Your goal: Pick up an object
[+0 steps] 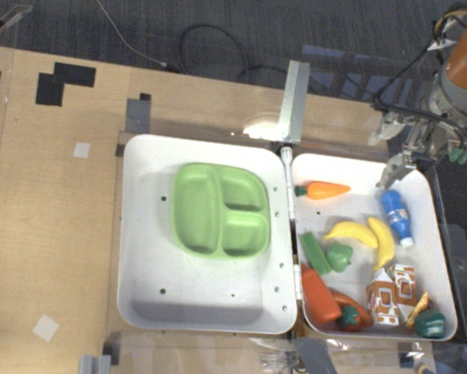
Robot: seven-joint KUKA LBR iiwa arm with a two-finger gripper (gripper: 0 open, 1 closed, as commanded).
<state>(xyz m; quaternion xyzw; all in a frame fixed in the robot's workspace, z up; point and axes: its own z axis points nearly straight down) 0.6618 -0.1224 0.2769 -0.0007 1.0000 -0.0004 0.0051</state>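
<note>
End effector (pixel 396 166) (above two bananas (pixel 352 232))

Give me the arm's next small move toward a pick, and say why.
Probably lower the end effector a little, down and slightly toward the blue bottle. It hangs at the far edge of the right bin, with nothing between its fingers, and the bottle is the closest item, lying just in front with bare bin floor on its far side.

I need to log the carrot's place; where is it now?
The carrot lies in the right bin, near its far left corner, beside the divider between the bins. The bananas are nearer the camera, and the blue bottle is to its right.
</note>
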